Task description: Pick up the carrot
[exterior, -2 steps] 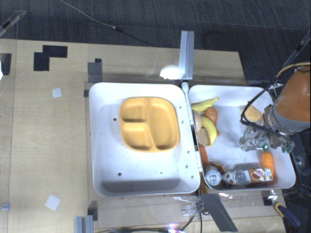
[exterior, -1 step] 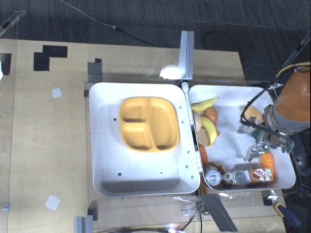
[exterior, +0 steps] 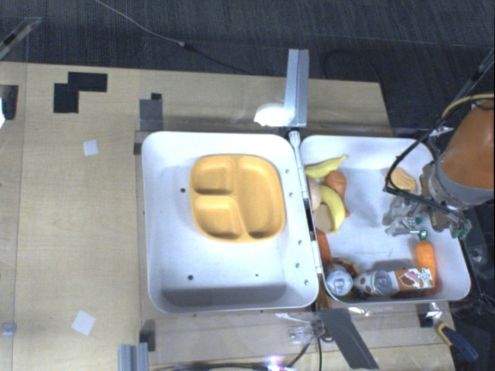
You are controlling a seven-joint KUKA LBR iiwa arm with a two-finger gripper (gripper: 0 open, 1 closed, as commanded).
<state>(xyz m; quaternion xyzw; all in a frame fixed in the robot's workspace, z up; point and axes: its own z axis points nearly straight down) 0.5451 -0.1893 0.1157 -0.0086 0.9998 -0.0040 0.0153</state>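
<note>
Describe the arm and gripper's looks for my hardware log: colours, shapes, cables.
The arm has a rounded orange band above a grey cylindrical wrist section. Black cables loop along its left side, with thinner wires trailing near the top. The gripper is bare grey metal, a compact mechanical assembly of small angular parts.

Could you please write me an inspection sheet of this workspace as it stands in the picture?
Surface: wooden bench bearing two shallow white bins; left bin, right bin.
Job's things: carrot lies in the right bin near its right wall, above a bottle.
Clutter: yellow divided tray in the left bin; bananas, a can and other food items in the right bin.
End effector: end effector sits low over the right bin, just above-left of the carrot; nothing seen between its fingers.
Cables: black cables loop by the wrist; a thin wire crosses the floor.
Surroundings: dark carpet behind the bench.
</note>
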